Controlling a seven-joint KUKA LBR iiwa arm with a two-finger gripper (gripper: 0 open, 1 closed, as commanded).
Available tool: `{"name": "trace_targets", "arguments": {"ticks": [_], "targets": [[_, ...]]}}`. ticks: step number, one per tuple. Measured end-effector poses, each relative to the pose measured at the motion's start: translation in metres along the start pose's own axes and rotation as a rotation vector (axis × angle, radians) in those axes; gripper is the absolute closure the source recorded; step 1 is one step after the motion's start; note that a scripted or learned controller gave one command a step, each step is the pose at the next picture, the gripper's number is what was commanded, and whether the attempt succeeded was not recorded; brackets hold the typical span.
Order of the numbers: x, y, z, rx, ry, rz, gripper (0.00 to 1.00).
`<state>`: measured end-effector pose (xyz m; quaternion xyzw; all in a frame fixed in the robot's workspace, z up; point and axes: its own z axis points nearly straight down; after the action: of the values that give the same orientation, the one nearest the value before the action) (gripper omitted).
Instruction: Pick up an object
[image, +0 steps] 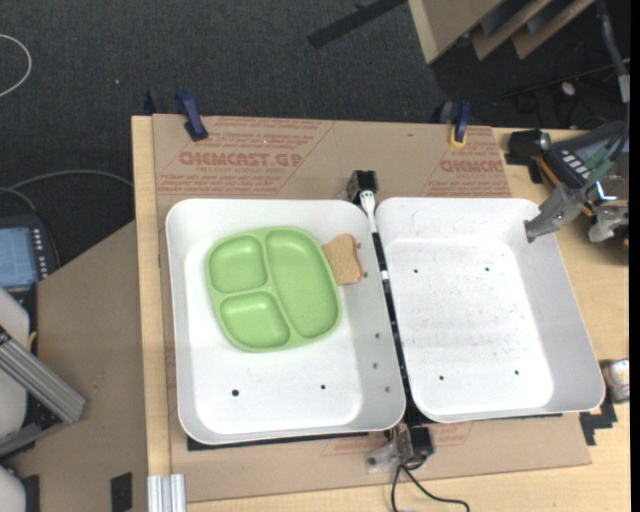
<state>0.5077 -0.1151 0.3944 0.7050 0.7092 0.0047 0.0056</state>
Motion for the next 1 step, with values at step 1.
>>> {"name": "trace_targets", "arguments": {"ticks": [1], "targets": [[0.0414,-0.0219,-0.1511,-0.007,0.0,0.001,0.0]]}}
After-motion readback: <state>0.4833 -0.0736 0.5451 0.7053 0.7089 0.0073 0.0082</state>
